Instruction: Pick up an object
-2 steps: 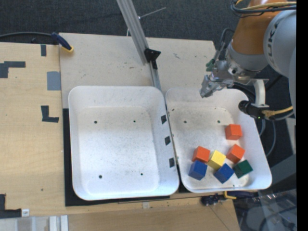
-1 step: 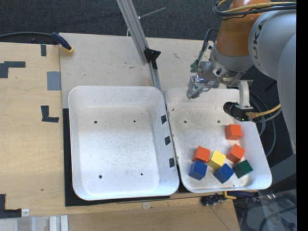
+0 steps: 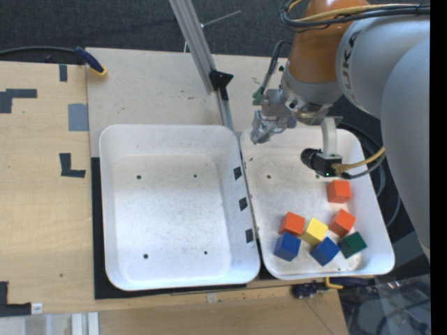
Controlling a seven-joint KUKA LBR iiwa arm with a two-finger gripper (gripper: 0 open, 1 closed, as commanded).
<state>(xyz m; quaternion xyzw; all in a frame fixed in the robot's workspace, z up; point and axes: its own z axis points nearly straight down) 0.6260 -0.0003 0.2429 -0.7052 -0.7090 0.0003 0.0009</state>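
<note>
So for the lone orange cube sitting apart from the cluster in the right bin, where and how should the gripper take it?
Take the lone orange cube from straight above, fingers closing on two opposite side faces. It sits flat on the right bin floor, apart from the other cubes, so its sides look free. The near bin wall on its right may crowd a finger, so gripping the far and near faces seems safer. The gripper is now up-left of it.

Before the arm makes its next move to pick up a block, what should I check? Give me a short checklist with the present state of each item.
1. Blocks lie in the right bin: ok.
2. Gripper holds nothing between its fingers: cannot tell.
3. Gripper is above a block: not ok; it is at the bin's far left corner, apart from the blocks.
4. A block stands free for grasping: ok, the lone orange block.
5. Cluster with the yellow block has room for the fingers: not ok, the blocks touch.
</note>
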